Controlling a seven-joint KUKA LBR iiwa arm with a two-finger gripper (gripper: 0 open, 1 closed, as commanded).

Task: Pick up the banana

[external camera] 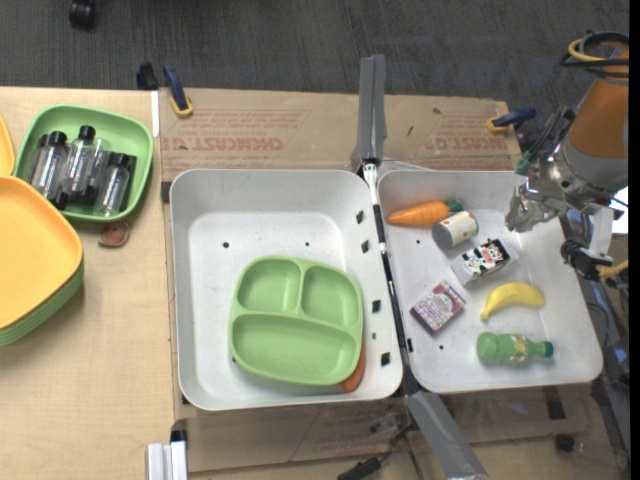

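**Banana lying loose in the right bin, gripper above the far rim**

Camera view. Wooden worktop (pixel 120 368) with cardboard sheeting under two white bins; dark carpet beyond, a chair castor at 11 o'clock. Left bin (pixel 200 218) carries one green divided tray (pixel 297 320). Right bin (pixel 570 363) carries six things: one banana (pixel 513 298), one carrot (pixel 418 213), one white cup (pixel 455 230), one card box (pixel 484 259), one purple packet (pixel 438 307), one green bottle (pixel 513 348).

The banana sits right of centre in the right bin, between card box and green bottle, touching neither. Long axis runs roughly 8 o'clock to 2 o'clock, lower tip toward the purple packet, curve bowed upward.

Gripper (pixel 527 211) hangs at the bin's 1 o'clock edge, well apart from the banana; cannot tell whether the jaws are open or closed.

Off to 9 o'clock: a green dish (pixel 40 128) of small bottles, a stack of orange plates (pixel 35 268).
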